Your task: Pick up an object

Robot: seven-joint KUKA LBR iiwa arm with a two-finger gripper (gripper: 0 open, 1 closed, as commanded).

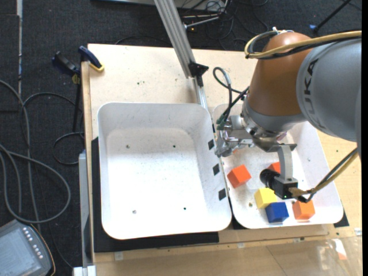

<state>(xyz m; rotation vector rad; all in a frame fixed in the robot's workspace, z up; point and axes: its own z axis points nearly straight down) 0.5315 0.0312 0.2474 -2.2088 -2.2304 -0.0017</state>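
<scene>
The bench [144,68] carries two white bins whose rims meet. The arm [299,79] hangs over the far half of the right bin [323,154], beside the left bin [149,171]. The gripper [229,141] sits at the right bin's left edge, by the shared rim; whether it is apart or together cannot be told. An orange cube [238,175] lies near that left edge, just nearside of the gripper. By the near edge, a yellow cube [264,196] touches a blue cube [276,212]. A second orange cube [303,210] lies just beside the blue one, towards the near right corner.
</scene>
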